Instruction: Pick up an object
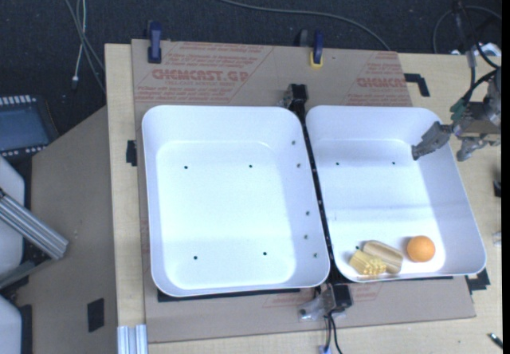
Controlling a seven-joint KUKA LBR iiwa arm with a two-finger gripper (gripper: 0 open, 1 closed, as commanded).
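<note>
The robot's hand [446,143] hung at the right side of the scene, above the upper right rim of the right-hand shallow white plastic bin [374,185], with its grey fingers [426,143] spread apart and slanting down toward the left; nothing lay between them. Three small things sat together in the near right corner of that bin, well apart from the hand: a round orange ball-like fruit [421,249] close to the bin's right wall, a tan oblong bread-roll-shaped piece [383,253] just to its left, and a small yellow ear of corn [366,265] touching the roll's lower left side, near the front rim. The left-hand shallow white plastic bin [231,201] stood edge to edge with the right one, both resting on a brown printed cardboard sheet [239,73] laid over the pale wooden table [131,265]. Two blue clamps [154,41] gripped the cardboard's far edge.
</note>
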